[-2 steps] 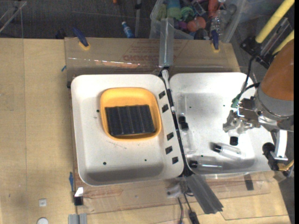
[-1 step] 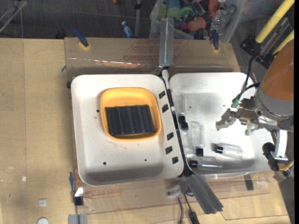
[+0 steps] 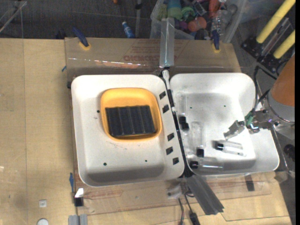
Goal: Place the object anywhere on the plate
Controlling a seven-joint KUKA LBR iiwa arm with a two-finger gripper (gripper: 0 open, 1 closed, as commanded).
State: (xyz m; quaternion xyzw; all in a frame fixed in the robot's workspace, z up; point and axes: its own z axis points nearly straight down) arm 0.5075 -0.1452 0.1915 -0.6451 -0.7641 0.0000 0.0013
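Note:
A yellow plate (image 3: 108, 100) lies in the left bin (image 3: 89, 158). A dark ridged rectangular object (image 3: 130, 120) rests flat on the plate, covering most of its middle. My gripper (image 3: 233, 130) hangs over the right part of the right bin (image 3: 234, 86), reaching in from the right, far from the plate. Just below the gripper lies a clear tube-like item with a black end (image 3: 228, 147); the view does not show whether the gripper touches it.
Small black pieces (image 3: 183, 123) (image 3: 200, 151) and clear plastic (image 3: 194, 131) lie near the right bin's left wall. A divider with black clips (image 3: 168, 125) separates the bins. A crate of colourful toys (image 3: 197, 6) stands behind the bench.

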